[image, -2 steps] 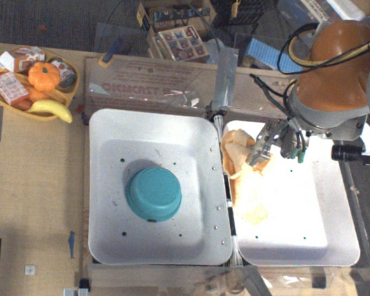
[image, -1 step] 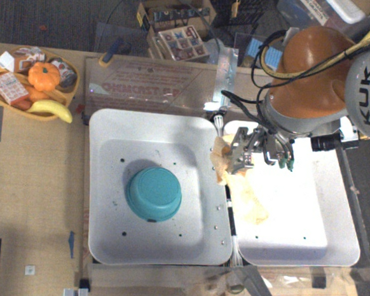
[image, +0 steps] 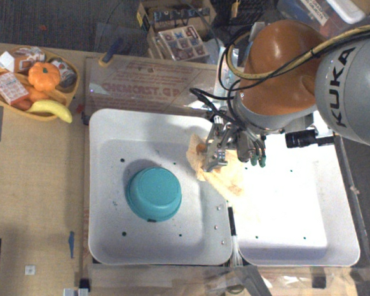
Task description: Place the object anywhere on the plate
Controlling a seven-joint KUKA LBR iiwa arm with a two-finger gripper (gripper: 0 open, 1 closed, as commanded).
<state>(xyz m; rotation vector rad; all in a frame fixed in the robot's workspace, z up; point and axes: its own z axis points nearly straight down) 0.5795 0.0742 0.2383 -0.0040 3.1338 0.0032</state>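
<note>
My tool (image: 221, 155) hangs over the seam between the two white bins, low at the right edge of the left bin (image: 102, 233). Can't tell how it is set, there's too much clutter at the tip. The object (image: 216, 173) looks like a flat tan, floppy piece lying just under and beside the tool, draped across the bins' shared rim. It may be touching the tool, but I can't see it pinched, so I don't count it as held. The plate (image: 154, 193) is the teal round dish in the left bin, near the object but apart from it, lower left of it. To do the step well, I judge I need a firm pinch on the near edge of the floppy piece, a lift high enough to clear the rim, a short carry down-left, and a release over the plate's middle so nothing hangs off. The risk is the piece slipping or folding. The right bin (image: 307, 217) sits beside it. The counter (image: 29, 183) is tan board, with a fruit basket (image: 33, 87) at far left, well apart. Boxes and cables lie behind.
</note>
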